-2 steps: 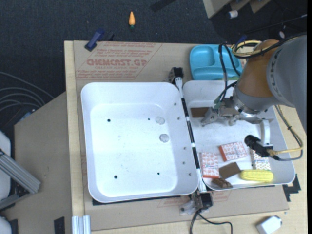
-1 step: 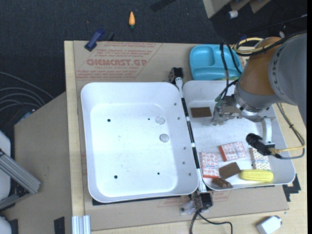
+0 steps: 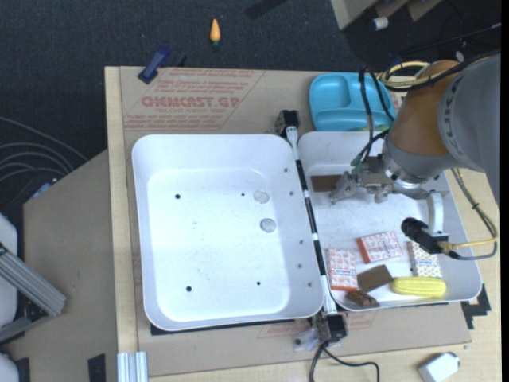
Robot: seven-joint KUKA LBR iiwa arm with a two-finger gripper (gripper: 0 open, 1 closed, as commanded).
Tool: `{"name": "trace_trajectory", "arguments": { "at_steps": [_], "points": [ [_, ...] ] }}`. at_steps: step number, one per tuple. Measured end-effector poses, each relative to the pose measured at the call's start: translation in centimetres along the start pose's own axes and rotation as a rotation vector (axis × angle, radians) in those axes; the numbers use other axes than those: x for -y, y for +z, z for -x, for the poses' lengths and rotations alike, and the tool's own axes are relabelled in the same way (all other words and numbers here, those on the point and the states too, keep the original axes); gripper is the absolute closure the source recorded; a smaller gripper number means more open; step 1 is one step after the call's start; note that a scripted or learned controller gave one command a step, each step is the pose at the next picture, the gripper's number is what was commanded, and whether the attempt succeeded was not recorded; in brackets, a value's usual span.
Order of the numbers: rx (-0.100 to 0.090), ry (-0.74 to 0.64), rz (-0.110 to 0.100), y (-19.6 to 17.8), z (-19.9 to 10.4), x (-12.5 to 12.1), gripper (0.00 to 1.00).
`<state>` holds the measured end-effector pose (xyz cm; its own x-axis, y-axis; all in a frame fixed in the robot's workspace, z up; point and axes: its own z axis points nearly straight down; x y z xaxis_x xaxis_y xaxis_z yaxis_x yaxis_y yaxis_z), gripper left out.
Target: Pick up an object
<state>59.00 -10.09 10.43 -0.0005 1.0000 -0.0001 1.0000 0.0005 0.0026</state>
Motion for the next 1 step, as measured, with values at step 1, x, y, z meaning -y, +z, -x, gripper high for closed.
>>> {"name": "trace_trajectory", "arguments": {
  "at_steps": [1],
  "points": [
    [0.000, 0.000, 0.002, -1.00, -0.03, -0.05, 1.00]
  ]
}}
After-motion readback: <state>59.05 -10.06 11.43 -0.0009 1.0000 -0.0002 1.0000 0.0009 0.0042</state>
